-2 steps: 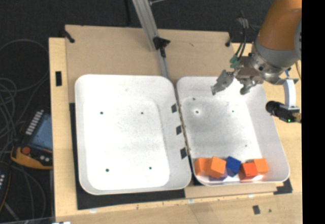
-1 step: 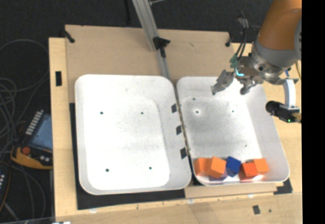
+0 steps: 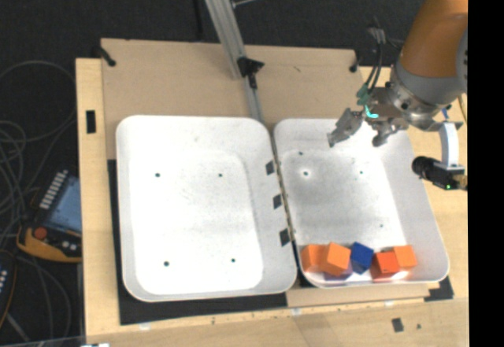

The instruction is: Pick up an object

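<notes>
A: Grey two-finger gripper (image 3: pixel 361 134) hangs over the far end of the right shallow white plastic bin (image 3: pixel 421 204); fingers spread apart, nothing between them.

B: And the pickable items?

A: All well clear of the fingers, bunched along the bin's near wall; two orange foam-like blocks (image 3: pixel 326 257) touching a small blue cube (image 3: pixel 361 255), then another orange block pair (image 3: pixel 393 260) just beside it.

B: Left white bin (image 3: pixel 193 204)?

A: Off to the fingers' far side; touching the right bin along the centre seam.
</notes>
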You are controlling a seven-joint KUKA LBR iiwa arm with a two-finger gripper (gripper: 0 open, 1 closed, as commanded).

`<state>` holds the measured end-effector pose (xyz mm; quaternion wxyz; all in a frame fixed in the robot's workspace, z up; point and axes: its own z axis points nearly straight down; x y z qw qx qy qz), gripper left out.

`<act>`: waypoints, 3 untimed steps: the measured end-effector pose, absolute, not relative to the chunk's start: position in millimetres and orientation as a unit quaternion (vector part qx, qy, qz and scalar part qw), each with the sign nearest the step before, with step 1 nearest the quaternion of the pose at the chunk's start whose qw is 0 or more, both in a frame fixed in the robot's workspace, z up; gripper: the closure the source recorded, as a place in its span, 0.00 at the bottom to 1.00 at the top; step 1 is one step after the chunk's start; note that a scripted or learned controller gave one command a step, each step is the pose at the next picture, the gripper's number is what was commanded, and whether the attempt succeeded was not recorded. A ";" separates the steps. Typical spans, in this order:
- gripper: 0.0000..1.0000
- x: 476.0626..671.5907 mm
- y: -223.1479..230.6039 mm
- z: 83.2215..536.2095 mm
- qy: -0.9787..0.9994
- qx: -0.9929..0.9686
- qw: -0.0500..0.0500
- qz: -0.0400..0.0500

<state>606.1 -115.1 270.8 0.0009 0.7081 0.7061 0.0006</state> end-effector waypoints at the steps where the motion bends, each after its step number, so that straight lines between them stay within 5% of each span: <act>1: 0.00 637.6 -120.8 340.4 0.708 0.706 0.005 0.003; 2: 0.00 564.1 -141.4 249.6 0.706 0.708 -0.003 -0.003; 3: 0.00 564.9 -170.1 101.3 0.706 0.708 -0.002 -0.002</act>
